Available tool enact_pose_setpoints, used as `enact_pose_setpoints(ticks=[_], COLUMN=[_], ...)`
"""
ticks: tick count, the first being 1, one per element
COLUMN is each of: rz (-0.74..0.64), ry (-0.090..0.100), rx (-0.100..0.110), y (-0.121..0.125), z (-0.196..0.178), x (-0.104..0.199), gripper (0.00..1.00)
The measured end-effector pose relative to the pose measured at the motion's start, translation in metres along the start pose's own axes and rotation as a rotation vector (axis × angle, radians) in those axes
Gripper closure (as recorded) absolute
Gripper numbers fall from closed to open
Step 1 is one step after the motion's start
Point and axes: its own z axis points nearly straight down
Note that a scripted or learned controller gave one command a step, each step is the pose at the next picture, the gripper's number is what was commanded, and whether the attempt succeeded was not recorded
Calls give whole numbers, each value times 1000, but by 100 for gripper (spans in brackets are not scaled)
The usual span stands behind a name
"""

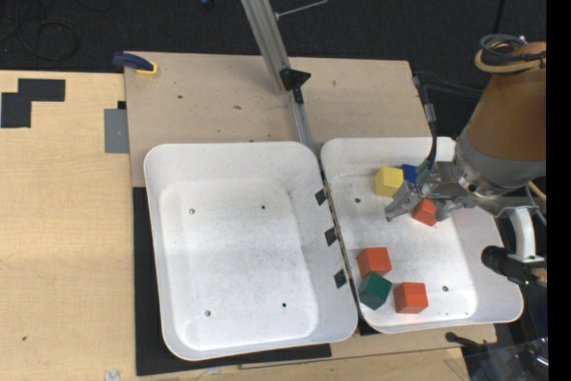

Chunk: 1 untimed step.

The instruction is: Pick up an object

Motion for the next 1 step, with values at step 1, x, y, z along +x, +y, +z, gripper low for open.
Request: enact_pose_setpoints(ticks=[1], rz=[3], ry=[0], rx=[-1], y=[0], z=[0], x=[-1], gripper=[0])
